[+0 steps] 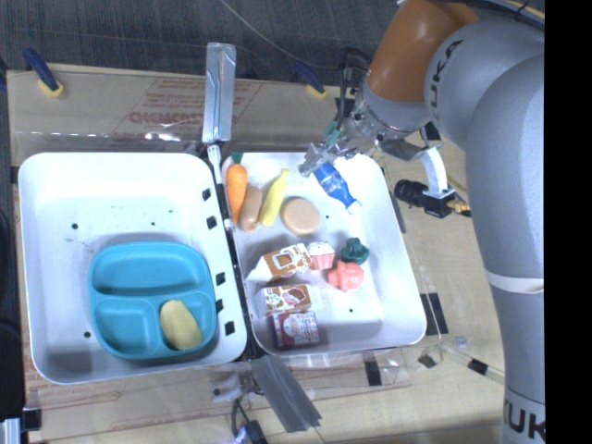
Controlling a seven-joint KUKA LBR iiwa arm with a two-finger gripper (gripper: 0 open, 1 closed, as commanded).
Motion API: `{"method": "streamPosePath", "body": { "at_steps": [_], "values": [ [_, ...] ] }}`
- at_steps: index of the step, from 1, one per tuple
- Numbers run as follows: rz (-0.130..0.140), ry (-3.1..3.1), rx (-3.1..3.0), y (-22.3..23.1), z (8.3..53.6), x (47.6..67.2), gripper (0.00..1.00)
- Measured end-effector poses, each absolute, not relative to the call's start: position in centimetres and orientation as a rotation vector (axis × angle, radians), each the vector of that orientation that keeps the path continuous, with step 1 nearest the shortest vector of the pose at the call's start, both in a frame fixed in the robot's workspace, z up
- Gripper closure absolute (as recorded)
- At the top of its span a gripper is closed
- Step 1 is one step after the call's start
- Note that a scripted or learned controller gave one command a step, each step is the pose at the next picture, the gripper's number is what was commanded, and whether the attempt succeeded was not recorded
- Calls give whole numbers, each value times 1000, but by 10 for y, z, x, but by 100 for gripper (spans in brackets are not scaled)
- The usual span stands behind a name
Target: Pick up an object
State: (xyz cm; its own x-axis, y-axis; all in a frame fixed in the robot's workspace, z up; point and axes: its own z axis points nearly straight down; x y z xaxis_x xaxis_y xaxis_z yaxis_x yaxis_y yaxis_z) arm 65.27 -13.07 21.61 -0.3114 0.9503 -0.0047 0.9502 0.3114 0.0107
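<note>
- Item: small clear plastic bottle with blue label (334, 185), lying tilted at the far edge of the right white bin (400, 276), touching or just under the pincer (326, 154).
- Handling, judged: light, stiff, slippery; best taken across the body.
- Pincer state: could not be told; its tips were blurred against the bottle.
- Hidden: bottle's upper end merged with the pincer.

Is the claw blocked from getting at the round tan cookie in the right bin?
Probably not. The claw sits at the blue bottle in the right bin; the cookie lies just below-left, top uncovered, with only the banana close beside it.
</note>
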Motion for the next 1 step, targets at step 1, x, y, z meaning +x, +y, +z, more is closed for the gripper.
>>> {"method": "streamPosePath", "body": {
  "at_steps": [1],
  "values": [
    [0, 2243, 2199, -69, 220, 657, 100]
  ]
}}
